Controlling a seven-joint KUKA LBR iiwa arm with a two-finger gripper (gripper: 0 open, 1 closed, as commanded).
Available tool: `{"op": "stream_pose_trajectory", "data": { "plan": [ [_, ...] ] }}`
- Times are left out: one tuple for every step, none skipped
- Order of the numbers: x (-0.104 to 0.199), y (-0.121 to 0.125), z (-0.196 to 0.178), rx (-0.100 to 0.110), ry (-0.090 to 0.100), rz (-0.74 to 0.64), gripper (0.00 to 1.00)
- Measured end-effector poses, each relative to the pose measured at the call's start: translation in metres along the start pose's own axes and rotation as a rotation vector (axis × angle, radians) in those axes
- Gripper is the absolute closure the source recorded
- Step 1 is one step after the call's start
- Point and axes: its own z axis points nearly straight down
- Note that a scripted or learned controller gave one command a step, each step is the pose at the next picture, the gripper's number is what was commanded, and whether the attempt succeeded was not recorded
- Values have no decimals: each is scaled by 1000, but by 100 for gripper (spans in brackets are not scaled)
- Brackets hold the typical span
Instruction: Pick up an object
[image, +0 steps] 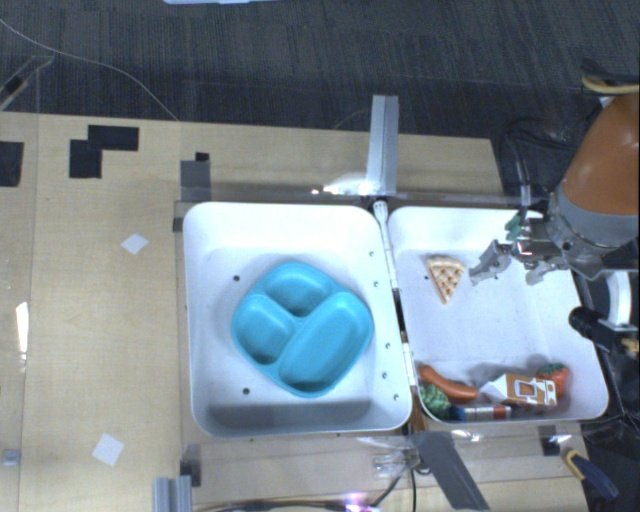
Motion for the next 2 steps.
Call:
{"op": "stream_pose_trajectory", "data": {
  "plan": [
    [0, 45, 94, 2, -1, 540, 0],
    [20, -9, 135, -8, 0, 190, 0]
  ]
}}
